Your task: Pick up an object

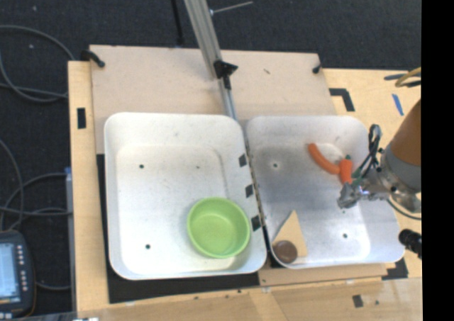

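Note:
An orange carrot-shaped object [325,160] lies in the right bin [298,135], with a small white piece [329,149] touching its upper side. My gripper [346,198] hangs just below and to the right of the orange object's lower end, over the bin floor. Nothing shows held in it. A tan wedge [291,230] and a brown round disc [285,250] sit at the right bin's front left corner. A green bowl [218,227] stands upright in the left bin [142,142], near its front right corner.
The arm, with its orange band [406,137], enters over the right bin's right rim. A slanted metal pole [206,36] rises from behind the bins. Cables [21,64] and a handheld screen [13,270] lie on the floor at the left.

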Robot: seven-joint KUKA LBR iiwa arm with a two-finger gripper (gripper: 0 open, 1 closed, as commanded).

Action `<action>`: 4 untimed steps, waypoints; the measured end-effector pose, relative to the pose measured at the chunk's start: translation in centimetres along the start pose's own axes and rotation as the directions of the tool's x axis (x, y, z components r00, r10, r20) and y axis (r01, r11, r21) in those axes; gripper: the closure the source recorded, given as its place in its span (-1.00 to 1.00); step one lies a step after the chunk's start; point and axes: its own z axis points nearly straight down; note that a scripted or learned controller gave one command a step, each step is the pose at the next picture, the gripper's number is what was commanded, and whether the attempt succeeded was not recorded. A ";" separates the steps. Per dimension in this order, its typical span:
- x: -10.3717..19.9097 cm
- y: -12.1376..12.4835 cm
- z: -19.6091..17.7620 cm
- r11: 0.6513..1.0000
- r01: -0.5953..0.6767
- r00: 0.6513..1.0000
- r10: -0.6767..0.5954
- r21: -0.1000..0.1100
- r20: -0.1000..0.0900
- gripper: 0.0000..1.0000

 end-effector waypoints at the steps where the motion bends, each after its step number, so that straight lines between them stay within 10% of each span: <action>1: 0.0 0.9 -4.6 1.000 0.006 1.000 -0.006 0.000 0.000 1.00; 2: -0.1 1.2 -8.8 1.000 0.007 1.000 -0.007 0.000 0.000 1.00; 4: 11.8 2.4 -8.2 1.000 0.010 1.000 -0.010 0.006 -0.003 1.00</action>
